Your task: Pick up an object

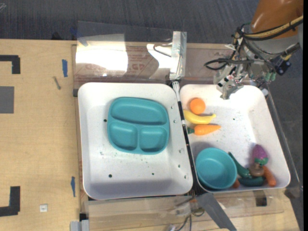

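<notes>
My gripper hangs over the far edge of the right bin, with nothing visibly in it. Below and left of it in that bin lie an orange ball, a yellow banana and an orange carrot, close together. A teal bowl stands at the bin's near left. A purple grape bunch, a dark green piece and a small orange piece lie in the near right corner.
The left bin holds a teal divided plate. A clear plastic sheet and a metal bracket stand behind the bins. Cables hang around the wrist. Tan bench surface lies to the left.
</notes>
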